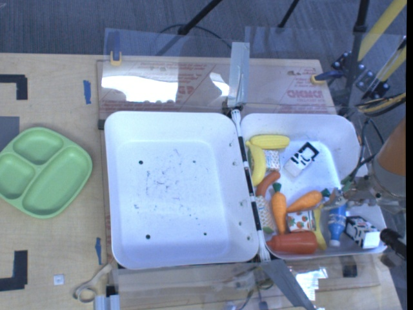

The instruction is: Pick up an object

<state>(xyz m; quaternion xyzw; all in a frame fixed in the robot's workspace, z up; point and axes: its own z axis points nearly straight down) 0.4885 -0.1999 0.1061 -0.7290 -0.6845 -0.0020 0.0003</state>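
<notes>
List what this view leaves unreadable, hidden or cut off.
Camera view:
- White box: its black marking is too small to read.
- Printed card: partly covered by a carrot; print too small to read.
- Arm: blurred, cut off at the right edge.

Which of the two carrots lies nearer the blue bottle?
The slanted carrot, its green end pointing toward the blue bottle; the other carrot lies further left, nearly upright in the picture.

Banana [269, 141], carrot [278, 212] in right bin [337, 139]
</notes>
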